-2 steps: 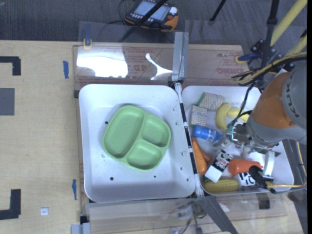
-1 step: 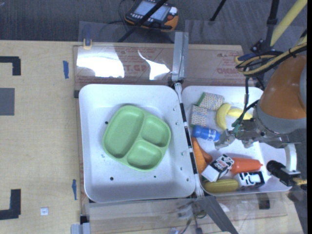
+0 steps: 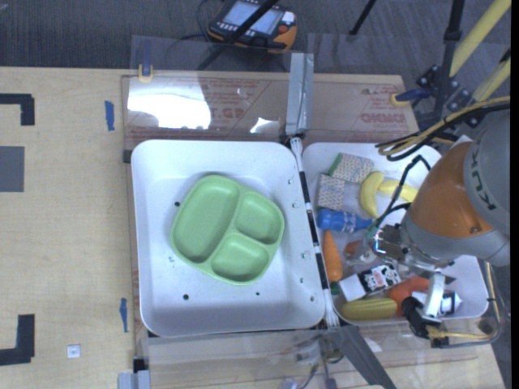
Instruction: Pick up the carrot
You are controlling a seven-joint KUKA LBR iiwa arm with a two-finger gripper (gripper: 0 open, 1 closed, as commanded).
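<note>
we're over the right bin [image 3: 469, 298], and the arm [image 3: 454, 209] comes in from the right side, its orange band bulging over the bin's far right portion. the grey wrist drops from that band and angles leftward and down into the clutter. the gripper [image 3: 388, 246] sits low at the middle of the bin, pointed toward the left wall. open or closed? can't tell from up here, the wrist body blocks the view, and nothing can be seen held in it.

the carrot [image 3: 332, 256] lies on the floor of the right bin, tight along its left wall, lengthwise up and down the view. it's near the gripper, just off to its left, and apart from it. just above the carrot's top end lies a blue object [image 3: 336, 220]. below the carrot, along the bin's near edge, there's a long yellow piece [image 3: 369, 308], and between that and the gripper a small white card with dark print [image 3: 375, 279]. a reddish-orange item [image 3: 410, 287] pokes out under the wrist.

over in the left bin [image 3: 162, 282], a green divided plate [image 3: 228, 229] sits alone at the centre, well apart from the arm.
</note>
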